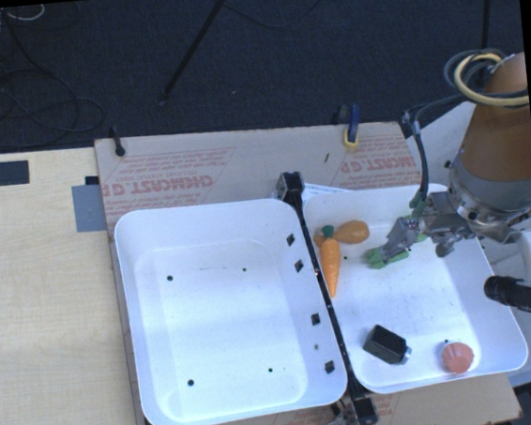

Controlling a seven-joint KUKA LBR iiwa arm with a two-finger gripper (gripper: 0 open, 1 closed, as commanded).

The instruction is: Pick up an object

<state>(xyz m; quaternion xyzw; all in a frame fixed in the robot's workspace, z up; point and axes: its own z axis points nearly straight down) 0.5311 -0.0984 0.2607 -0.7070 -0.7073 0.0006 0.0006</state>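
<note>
My gripper [406, 235] hangs over the upper middle of the right bin [490, 325], reaching in from the right. Its tip is right above a small green object [380, 259], which pokes out to its lower left; whether they touch is unclear. An orange carrot [332, 266] lies along the bin's left wall. Beside its top sits an orange oval piece [352, 233]. A black block [386, 345] rests near the front of the bin. A pinkish-red ball [457, 357] sits in the front right corner.
The left bin [168, 359] adjoins the right one along a black divider [317, 286]. Both bins sit on a cardboard sheet [195, 172]. A blue-yellow clamp [352, 127] stands on its back edge. Arm cables [420, 157] loop above the right bin.
</note>
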